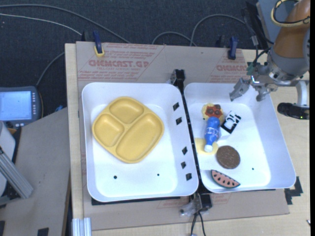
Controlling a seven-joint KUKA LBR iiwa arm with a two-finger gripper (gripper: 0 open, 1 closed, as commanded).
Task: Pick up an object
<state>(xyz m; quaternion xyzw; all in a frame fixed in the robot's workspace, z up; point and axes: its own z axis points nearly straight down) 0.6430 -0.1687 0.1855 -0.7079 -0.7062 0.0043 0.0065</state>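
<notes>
Gripper [250, 89] spread wide and empty at one o'clock over the right bin [275, 132], blue bottle [212, 132] toward seven — best straddled across its narrow width.

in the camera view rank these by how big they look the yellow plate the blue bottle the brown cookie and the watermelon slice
1. yellow plate, by far
2. blue bottle
3. watermelon slice and brown cookie: they look too alike to rank.

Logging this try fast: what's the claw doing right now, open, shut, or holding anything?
Claw: open, fingers spread, holding nothing, above the far edge of the right bin.
</notes>
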